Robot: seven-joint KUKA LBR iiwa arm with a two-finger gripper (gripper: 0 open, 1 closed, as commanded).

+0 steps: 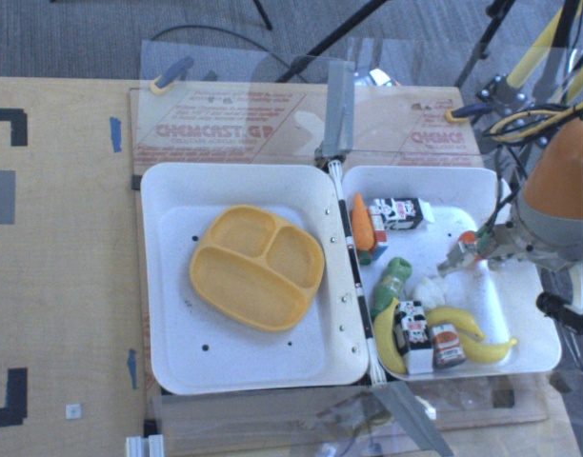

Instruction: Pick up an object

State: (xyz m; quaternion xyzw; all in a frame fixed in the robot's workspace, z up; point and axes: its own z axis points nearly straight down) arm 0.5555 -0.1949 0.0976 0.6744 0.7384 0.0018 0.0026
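Pincer low in right white bin, grip state we cannot tell. Small white crumpled object just beside, yellow plastic banana beyond. We judge risk: crowded items, glancing miss.

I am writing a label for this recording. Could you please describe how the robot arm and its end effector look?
The arm enters from the right edge: a rounded orange band above a grey wrist section. The end effector is small, made of grey metal parts, with a reddish spot near its tip. Yellow and black cables run behind the arm near the top right. Finer markings are too small to read.
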